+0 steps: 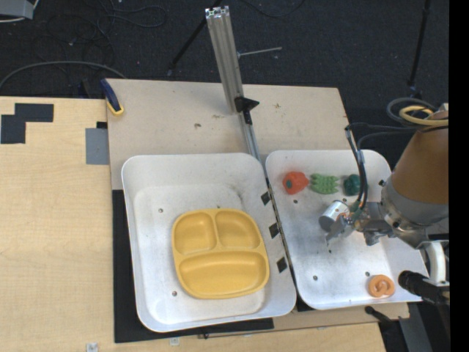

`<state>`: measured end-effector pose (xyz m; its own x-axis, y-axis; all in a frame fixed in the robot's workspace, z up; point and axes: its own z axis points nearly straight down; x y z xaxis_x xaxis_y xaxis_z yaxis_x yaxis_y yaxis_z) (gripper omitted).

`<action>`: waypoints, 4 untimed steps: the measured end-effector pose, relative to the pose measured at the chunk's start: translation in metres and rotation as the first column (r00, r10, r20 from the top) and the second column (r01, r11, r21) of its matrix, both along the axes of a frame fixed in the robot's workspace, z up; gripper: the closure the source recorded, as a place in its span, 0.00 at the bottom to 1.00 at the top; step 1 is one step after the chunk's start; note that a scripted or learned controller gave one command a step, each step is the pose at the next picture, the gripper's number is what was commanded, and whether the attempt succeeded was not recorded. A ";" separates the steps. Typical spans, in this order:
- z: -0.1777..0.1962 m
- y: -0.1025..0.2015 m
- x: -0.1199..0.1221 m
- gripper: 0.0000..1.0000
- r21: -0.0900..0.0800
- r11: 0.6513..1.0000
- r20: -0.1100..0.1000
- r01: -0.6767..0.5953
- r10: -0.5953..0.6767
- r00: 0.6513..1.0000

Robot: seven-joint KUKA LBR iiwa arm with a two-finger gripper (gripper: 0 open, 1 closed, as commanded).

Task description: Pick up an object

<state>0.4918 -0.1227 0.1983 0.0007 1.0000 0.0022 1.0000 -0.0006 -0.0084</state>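
The arm (421,178) reaches in from the right and hangs over the right bin (315,284). Its gripper (335,224) sits low near the middle of that bin, the metal end pointing left and slightly down. Whether the jaws are open or closed cannot be told: the tip is small and blurred, and nothing can be seen between the fingers.

Taking the gripper as the landmark, three small things lie up and away from it along the bin's far side. The orange-red toy (295,182) is up and to the left, apart from the tip. The green toy (323,183) is almost straight above the gripper, near but not touching. The teal piece (352,183) is up and to the right, partly hidden by the black cable (357,169) that runs down toward the wrist. An orange ring (379,286) lies down and to the right of the gripper, well apart, near the bin's near right corner.

Well to the left of the gripper, across the wall between the bins, the left bin (146,218) holds a yellow tray (219,253) with three compartments, lying flat. A metal post (227,61) stands on the bench up and left of the gripper, beyond both bins.
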 end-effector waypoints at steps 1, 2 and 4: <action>-0.051 0.003 -0.011 0.00 0.001 1.000 -0.001 0.000 0.000 1.000; -0.104 0.004 -0.012 0.00 0.000 1.000 0.004 0.001 -0.001 1.000; -0.047 -0.007 -0.010 1.00 -0.003 1.000 0.010 0.003 -0.003 1.000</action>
<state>0.4823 -0.1295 0.1516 0.0038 1.0000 -0.0005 1.0000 -0.0038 0.0014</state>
